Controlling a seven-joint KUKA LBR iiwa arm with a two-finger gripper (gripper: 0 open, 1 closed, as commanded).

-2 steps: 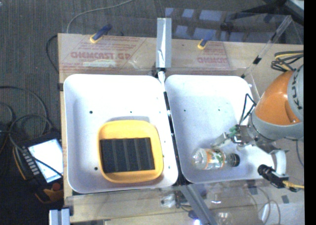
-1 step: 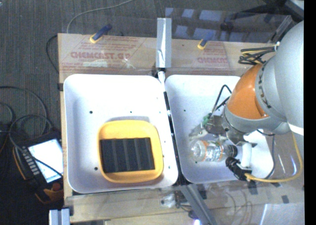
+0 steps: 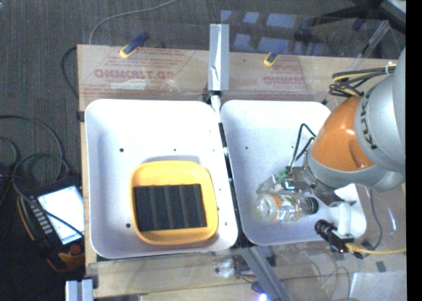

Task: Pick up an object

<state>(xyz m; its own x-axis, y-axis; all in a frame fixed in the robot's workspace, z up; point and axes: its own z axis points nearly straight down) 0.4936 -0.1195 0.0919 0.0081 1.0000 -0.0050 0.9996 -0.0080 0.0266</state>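
Hand [image 3: 295, 186] (grip unclear) hovers just above the clear bottle [image 3: 280, 206] in the right bin [image 3: 257, 141].

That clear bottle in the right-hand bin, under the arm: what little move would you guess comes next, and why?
Probably a short drop straight down toward the clear bottle. It lies on its side in the right bin, and the tool sits just above it, at its upper edge. How the tool is set can't be made out, so this is only a guess.

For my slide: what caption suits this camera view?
Grey-and-orange arm over clear plastic bottle in right white bin; yellow slatted tray in left.
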